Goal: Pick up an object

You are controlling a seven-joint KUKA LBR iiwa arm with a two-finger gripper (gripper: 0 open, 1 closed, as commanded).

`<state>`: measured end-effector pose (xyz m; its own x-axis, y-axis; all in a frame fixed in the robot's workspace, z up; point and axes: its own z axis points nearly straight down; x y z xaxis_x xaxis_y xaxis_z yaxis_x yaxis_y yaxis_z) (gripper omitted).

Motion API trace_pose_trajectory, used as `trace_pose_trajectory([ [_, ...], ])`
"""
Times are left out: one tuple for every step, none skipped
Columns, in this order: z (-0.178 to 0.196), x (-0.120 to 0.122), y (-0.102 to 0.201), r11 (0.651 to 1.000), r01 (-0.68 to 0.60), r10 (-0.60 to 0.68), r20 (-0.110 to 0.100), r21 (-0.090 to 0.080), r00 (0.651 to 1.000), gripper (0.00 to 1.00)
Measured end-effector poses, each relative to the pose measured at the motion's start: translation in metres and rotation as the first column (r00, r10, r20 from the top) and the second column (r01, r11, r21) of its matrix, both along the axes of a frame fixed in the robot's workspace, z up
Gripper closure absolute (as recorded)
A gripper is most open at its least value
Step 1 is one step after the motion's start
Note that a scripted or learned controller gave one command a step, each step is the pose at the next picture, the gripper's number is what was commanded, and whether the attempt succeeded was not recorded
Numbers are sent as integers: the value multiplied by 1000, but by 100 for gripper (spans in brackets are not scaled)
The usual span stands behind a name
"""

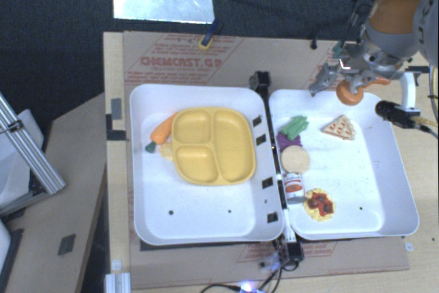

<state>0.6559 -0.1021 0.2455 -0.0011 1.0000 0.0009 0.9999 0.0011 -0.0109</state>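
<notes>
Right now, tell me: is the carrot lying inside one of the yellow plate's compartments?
No. The carrot lies on the left bin's floor against the yellow plate's left edge.

Yellow tray, orange carrot, white bins

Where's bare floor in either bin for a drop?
Left bin: the near strip below the yellow tray. Right bin: the stretch right of the pizza toy and below the sandwich wedge. Crowded: along the divider, green toy to can.
</notes>
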Motion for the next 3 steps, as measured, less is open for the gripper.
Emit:
trace_pose_trajectory([
  [8, 2, 0, 1000, -2, 2, 12, -1, 1000, 0],
  [-52, 1, 7, 1000, -3, 3, 8, 0, 1000, 0],
  [-116, -1, 8, 1000, -1, 1, 7, -1, 1000, 0],
])
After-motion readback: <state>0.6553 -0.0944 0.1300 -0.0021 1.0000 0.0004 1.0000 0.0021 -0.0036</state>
